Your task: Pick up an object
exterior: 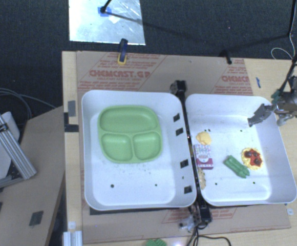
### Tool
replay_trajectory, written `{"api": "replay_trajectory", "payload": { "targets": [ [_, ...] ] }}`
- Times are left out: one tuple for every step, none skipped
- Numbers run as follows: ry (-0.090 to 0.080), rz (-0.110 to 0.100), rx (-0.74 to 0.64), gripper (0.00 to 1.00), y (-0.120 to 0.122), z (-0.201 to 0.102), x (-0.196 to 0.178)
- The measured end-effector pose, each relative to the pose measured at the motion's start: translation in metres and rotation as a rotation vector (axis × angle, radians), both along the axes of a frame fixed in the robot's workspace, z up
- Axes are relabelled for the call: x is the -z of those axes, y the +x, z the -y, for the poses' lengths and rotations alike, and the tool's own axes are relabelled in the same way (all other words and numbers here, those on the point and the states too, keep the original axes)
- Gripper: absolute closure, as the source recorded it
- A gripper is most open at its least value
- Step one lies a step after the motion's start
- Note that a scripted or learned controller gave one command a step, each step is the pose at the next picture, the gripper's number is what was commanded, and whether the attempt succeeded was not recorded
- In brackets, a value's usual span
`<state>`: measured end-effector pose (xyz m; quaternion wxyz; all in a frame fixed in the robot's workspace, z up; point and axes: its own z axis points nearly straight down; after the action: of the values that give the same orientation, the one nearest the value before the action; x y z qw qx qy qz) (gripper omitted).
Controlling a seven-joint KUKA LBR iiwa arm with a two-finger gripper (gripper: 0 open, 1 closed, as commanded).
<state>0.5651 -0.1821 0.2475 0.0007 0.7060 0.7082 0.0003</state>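
The right bin (pixel 271 188) holds several small objects: a yellow piece (pixel 204 138), a small red and white packet (pixel 205 157), a green pickle-like piece (pixel 236 166) and a yellow and red pizza-like piece (pixel 252 158). My gripper (pixel 258 115) hangs over the bin's upper right part, reaching in from the right edge. It sits above and to the right of the objects, touching none of them. Nothing shows between its tips.
The left bin (pixel 94 188) holds a green divided plate (pixel 130 133). A black hinge strip (pixel 185 137) runs between the bins. A cardboard sheet (pixel 138 70) lies under both, with a yellow and blue clamp (pixel 122 52) at its back edge.
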Motion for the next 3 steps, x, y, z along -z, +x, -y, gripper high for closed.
{"api": "replay_trajectory", "payload": {
  "targets": [
    [0.003,-0.011,0.006,0.0,-0.051,0.018,0.105],
    [-0.013,0.013,0.001,0.0,-0.021,-0.007,0.159],
    [-0.018,0.027,0.004,1.0,-0.018,-0.003,0.142]
  ]
}}
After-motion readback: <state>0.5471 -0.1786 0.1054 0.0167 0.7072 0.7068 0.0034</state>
